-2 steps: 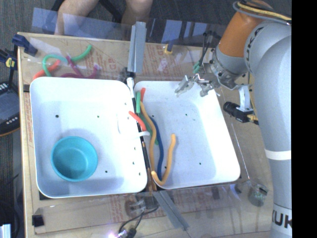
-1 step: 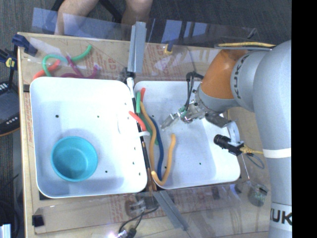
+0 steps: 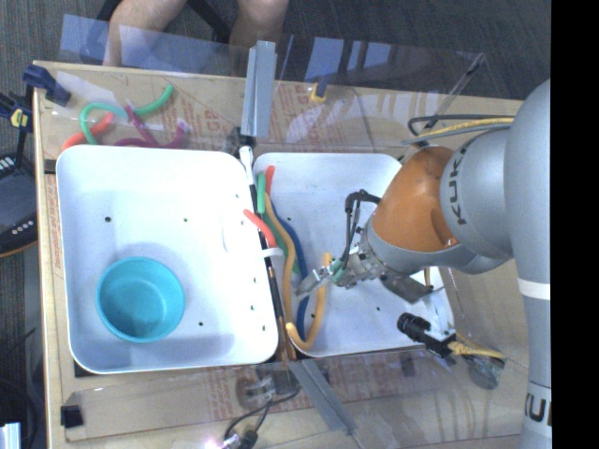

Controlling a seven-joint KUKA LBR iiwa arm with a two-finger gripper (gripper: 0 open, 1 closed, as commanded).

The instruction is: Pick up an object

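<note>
Long bendy tubes [image 3: 281, 241], red, green, blue, orange, bunched along left wall of right bin [image 3: 374, 171]. Claw [image 3: 329, 274] beside orange tube's curve; spread or pinching, cannot tell.

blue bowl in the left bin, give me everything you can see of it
The blue bowl is a round, turquoise, smooth-walled dish that looks like plastic. It stands upright, mouth up, with nothing visible inside. It sits on the floor of the left bin, in the near-left corner, close to the bin's left wall. Nothing but the bin floor touches it. The gripper is over in the right bin, well away from it.
</note>
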